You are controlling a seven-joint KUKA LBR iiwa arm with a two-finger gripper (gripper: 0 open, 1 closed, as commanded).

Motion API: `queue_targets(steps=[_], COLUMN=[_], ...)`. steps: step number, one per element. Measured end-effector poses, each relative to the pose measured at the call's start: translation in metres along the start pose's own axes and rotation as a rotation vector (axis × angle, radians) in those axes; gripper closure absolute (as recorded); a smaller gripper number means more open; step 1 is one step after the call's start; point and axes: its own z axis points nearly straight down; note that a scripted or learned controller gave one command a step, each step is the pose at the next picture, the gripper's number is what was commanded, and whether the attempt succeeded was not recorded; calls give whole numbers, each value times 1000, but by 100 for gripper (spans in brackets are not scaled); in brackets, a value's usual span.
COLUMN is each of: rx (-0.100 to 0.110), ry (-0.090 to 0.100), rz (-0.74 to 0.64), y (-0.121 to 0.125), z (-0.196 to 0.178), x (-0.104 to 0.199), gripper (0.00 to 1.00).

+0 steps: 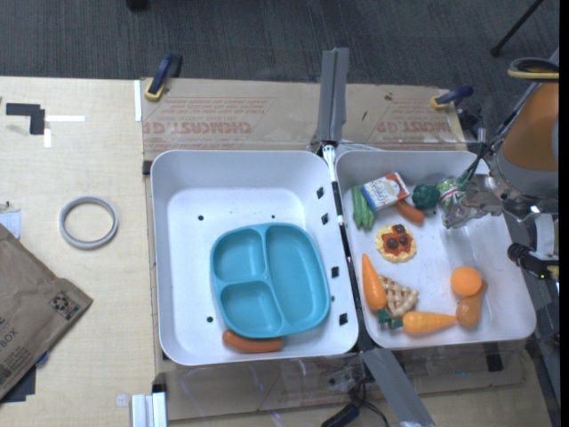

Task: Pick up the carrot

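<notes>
Judging from the layout, you are at the approach step — nothing is lifted yet. Your gripper [462, 205] hangs over the upper right part of the right bin [524, 314], near a dark green vegetable [425, 195] and a small carton [385, 190]. The metal fingers are small and blurred against the white floor, so I cannot tell whether they stand apart or together, and I see nothing held between them.

Carrot candidates lie well apart from the claw. One carrot [372, 283] lies along the bin's left wall beside a waffle piece [399, 299]; a second orange, carrot-like piece [428, 322] rests near the front wall, next to an orange ball [466, 281].

Your next move, as I judge it, calls for travel toward the front-left of that bin, then a descent aligned across the carrot's narrow width. Risk noted: the wall and the waffle crowd it — a finger may land on either.

The left bin [178, 265] holds a blue tray [267, 278] and a sausage [253, 342].
</notes>
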Motion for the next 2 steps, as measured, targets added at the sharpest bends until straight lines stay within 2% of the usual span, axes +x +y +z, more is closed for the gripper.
queue_targets(steps=[1, 2], rx=[0, 3], ry=[0, 1], rz=[0, -97], y=[0, -63], z=[0, -36], x=[0, -4], gripper=[0, 0])
